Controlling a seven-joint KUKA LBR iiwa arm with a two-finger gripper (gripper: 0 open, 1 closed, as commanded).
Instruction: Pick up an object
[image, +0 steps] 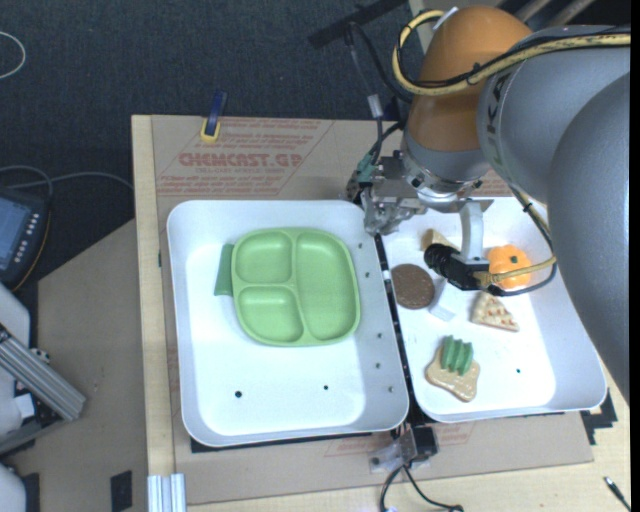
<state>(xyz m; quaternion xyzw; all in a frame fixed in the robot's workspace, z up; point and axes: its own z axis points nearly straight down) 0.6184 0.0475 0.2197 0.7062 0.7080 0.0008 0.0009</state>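
Note:
The right bin (566, 372) holds a round brown cookie (412, 285), an orange toy (510, 266), a triangular cracker-like slice (494, 313) and a tan piece topped with green strips (455, 367). A small tan item (437, 240) lies near the bin's far side. My gripper (382, 214) hangs at the far end of the divider between the two bins, above and left of the cookie. Nothing shows between its tips. The grey arm with its orange band covers the right bin's far right corner.
A green divided plate (296, 285) lies in the left bin (192, 330). Both bins rest on a brown cardboard sheet (240, 155) with red lettering. A blue and yellow clip (212, 118) sits at its far edge.

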